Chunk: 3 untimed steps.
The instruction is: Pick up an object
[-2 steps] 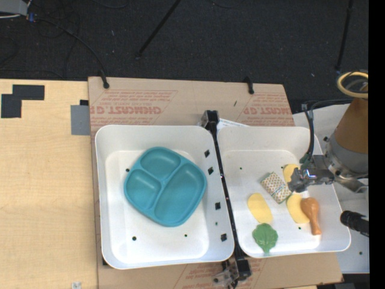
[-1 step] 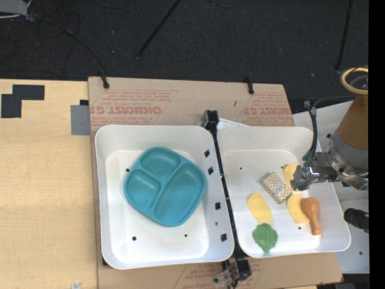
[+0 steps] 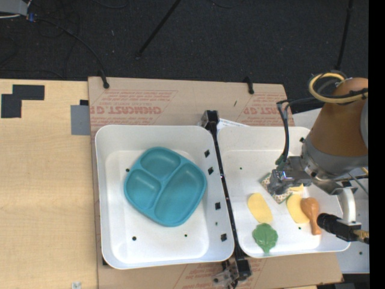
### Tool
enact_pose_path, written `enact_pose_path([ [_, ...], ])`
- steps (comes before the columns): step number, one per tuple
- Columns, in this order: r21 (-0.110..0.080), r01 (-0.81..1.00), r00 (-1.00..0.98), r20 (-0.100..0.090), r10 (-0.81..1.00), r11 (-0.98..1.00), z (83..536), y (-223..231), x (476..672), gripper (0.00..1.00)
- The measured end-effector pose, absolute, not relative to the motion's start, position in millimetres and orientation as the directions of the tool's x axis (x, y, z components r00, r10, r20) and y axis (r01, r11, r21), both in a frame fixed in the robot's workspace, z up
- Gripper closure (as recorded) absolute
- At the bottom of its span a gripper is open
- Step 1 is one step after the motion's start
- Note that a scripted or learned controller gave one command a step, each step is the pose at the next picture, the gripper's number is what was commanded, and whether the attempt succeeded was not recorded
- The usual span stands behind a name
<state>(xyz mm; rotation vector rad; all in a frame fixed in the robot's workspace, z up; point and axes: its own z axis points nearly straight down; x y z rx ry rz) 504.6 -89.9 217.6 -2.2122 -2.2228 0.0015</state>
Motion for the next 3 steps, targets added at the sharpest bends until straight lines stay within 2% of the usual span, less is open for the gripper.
enact_pose_path([
  [1, -0.002, 1.000, -0.006, 0.002, 1.000, 0.006, 229, -33, 503.9, 1.00],
  [2, -0.006, 1.000, -0.005, 0.002, 1.000, 0.005, 217, 24, 505.0, 1.00],
  [3, -0.004, 1.000, -0.005, 0.001, 1.000, 0.005, 219, 76, 516.4, 1.00],
])
